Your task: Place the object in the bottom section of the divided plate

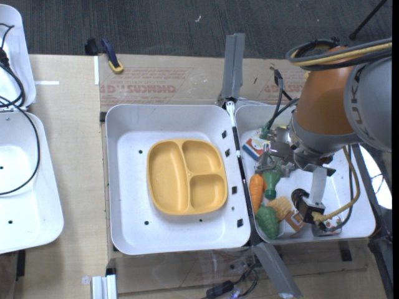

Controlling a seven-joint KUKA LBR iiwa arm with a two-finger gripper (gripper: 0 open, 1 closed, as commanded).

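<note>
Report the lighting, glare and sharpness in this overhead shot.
Camera view: even, soft light; faint shadow inside the left bin; mild sheen on the yellow divided plate; bright glare at the right bin's far edge; the toys by the gripper look small and slightly soft.

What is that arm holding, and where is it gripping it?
Cannot be told: the gripper sits low over the toys, hidden by the arm's wrist.

one fixed camera overhead – slanted down on both bins (118,167)
</note>
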